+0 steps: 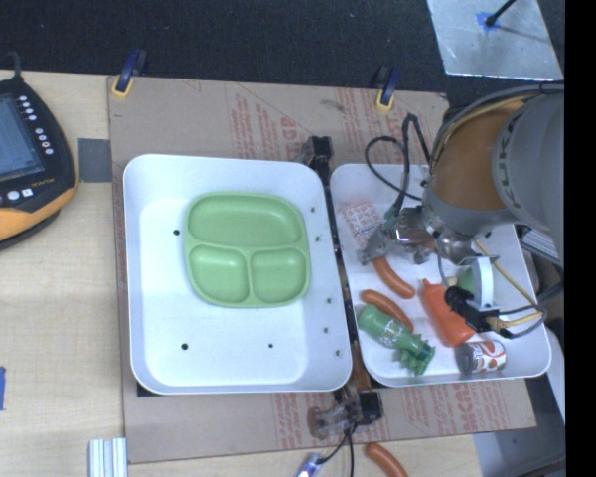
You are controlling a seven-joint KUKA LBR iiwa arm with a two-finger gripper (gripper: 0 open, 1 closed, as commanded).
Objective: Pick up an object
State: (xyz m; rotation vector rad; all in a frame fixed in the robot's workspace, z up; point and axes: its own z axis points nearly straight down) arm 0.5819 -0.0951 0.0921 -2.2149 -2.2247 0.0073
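I see the grey arm with its orange band reaching in from 3 o'clock over the right shallow white bin (536,366). The two-finger gripper (402,235) sits low near that bin's centre; I cannot tell how its jaws stand. Just at 7 o'clock from it lies a small orange sausage-shaped toy (391,277). Further toward 6 o'clock sit a second orange sausage (386,305), a green plastic bottle (395,336) and an orange carrot-like piece (445,314). The left white bin (159,356) carries a pale green three-compartment plate (246,248).
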